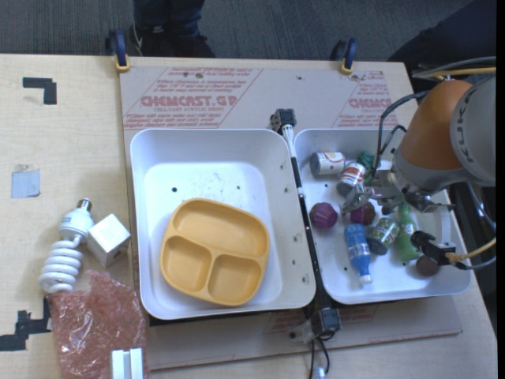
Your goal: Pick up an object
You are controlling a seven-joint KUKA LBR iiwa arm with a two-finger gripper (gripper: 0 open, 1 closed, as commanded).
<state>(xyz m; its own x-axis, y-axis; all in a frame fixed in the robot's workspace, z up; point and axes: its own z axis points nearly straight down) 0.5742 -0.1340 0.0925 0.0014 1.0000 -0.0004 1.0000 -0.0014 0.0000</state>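
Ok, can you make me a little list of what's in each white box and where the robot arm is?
left bin: yellow divided plate
right bin: blue bottle, purple ball, white can, green bottle, other small things
arm: reaching in over the right bin
outside the bins: spiral light bulb, white cube

Even, bright overhead light falls across my bench, washing the left bin nearly pure white with faint glare on its floor. Shadows stay soft and short beneath the yellow tray. The frame is slightly soft throughout, the small items in the right bin blurring together.
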